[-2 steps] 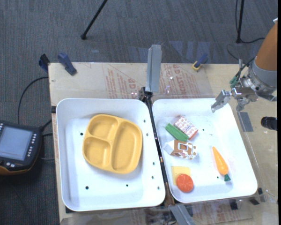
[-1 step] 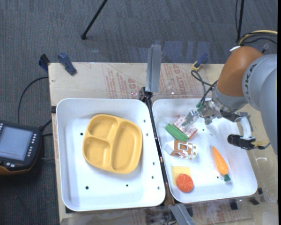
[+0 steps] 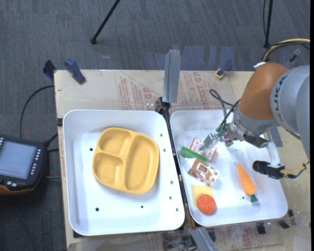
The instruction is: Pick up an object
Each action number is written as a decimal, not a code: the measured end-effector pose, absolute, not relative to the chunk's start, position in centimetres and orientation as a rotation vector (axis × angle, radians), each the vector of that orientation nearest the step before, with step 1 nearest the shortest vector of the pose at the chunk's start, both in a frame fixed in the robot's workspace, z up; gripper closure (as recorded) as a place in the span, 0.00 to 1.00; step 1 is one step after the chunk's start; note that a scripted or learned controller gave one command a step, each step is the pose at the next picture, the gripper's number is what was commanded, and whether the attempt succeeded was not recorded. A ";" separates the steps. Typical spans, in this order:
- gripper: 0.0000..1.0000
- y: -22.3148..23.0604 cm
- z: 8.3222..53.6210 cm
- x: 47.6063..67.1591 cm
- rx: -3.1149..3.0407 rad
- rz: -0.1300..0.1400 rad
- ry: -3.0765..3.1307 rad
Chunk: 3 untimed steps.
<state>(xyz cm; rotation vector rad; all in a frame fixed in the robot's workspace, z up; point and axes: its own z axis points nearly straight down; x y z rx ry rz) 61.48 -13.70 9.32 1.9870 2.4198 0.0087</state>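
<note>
The end effector (image 3: 215, 139) hangs over the right bin (image 3: 272, 205), near its upper middle, with the arm's orange band (image 3: 259, 90) above and to the right of it. Whether it is parted or closed cannot be told from this slanted view, and nothing can be seen gripped in it. Just below its tip lies the nearest candidate, a small red-and-white packet (image 3: 204, 148) with a green stick-shaped piece (image 3: 192, 153) across its lower left edge. A second patterned packet (image 3: 202, 172) sits just beyond. The toy carrot (image 3: 246, 181) lies lower right, its long axis running roughly top to bottom. A yellow block (image 3: 201, 191) and red round piece (image 3: 206, 204) rest near the bin's front. The left bin (image 3: 76, 203) holds a yellow divided plate (image 3: 126, 160).
</note>
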 end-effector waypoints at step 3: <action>0.00 -16.5 9.3 64.9 1.961 0.010 2.443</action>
